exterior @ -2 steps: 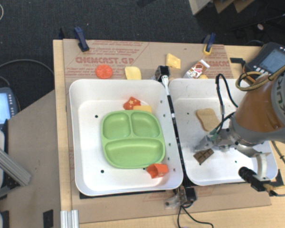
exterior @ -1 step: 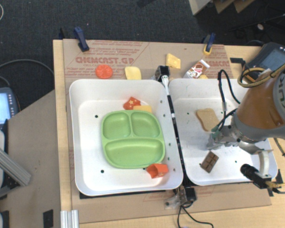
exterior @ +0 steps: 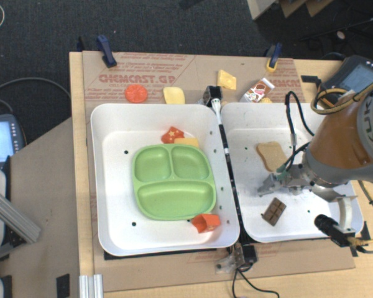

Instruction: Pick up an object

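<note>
Resting on a brown board (exterior: pixel 143 73), two white bins (exterior: pixel 112 166) above dark carpet (exterior: pixel 37 23).

Grey arm (exterior: pixel 345 144): cut off by the right edge — its base is out of frame.
Two-finger gripper (exterior: pixel 270 185): small and blurred; finger state cannot be told.
Right white bin (exterior: pixel 248 166): right wall hidden behind the arm.
Yellow piece (exterior: pixel 188 142): partly tucked behind the green divided plate (exterior: pixel 173 182).
Screen at left (exterior: pixel 0 143): cropped by the edge — content unreadable.
</note>
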